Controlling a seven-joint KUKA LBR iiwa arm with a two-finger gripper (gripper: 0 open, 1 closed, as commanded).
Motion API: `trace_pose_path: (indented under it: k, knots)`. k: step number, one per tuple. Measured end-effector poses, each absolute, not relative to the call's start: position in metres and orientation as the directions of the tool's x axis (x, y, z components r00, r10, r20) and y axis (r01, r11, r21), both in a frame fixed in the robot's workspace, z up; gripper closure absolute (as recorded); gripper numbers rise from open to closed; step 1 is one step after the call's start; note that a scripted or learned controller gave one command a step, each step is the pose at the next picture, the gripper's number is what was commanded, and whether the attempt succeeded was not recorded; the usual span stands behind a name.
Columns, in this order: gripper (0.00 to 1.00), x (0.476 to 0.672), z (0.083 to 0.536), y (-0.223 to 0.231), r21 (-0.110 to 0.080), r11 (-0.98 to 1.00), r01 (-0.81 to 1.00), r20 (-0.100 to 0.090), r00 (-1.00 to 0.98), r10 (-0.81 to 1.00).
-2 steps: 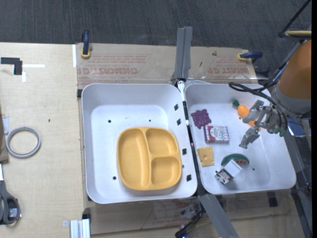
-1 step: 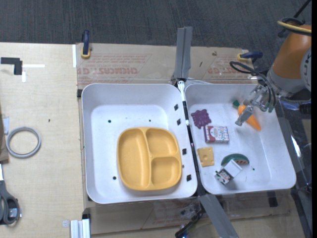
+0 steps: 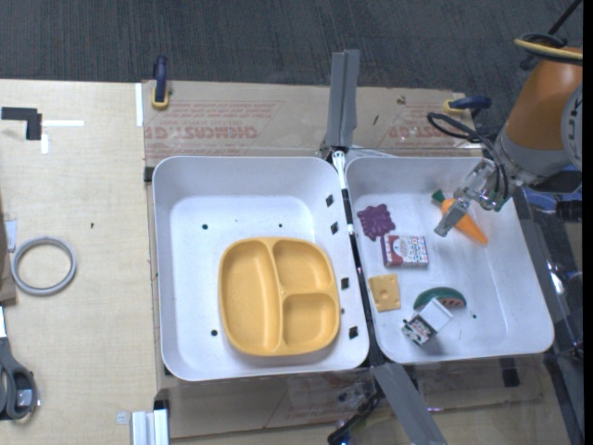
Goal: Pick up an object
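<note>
A tape roll (image 3: 43, 265) is lying on the bench (image 3: 83, 184) left of the bins, scissors (image 3: 17, 387) sitting below it.

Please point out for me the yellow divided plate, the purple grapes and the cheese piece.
yellow divided plate (image 3: 248, 297): camera view, floor of its large compartment.
purple grapes (image 3: 375, 220): camera view, middle of the bunch.
cheese piece (image 3: 385, 293): camera view, centre of its top face.
</note>
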State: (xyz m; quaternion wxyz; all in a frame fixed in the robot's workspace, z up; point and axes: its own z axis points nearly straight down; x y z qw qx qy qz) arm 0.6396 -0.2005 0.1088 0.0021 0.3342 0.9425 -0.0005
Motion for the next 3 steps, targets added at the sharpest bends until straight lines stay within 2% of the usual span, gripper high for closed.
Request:
trace_pose_path:
  k: [1,2,3]
  knots:
    - [0.0,0.63,0.093,-0.221,0.0,0.703,0.711,-0.003,-0.703,0.711]
    - [1.0,0.632,0.103,-0.22,0.0,0.706,0.708,-0.008,-0.706,0.708]
    - [1.0,0.616,0.201,-0.17,0.001,0.47,0.883,-0.003,-0.47,0.883]
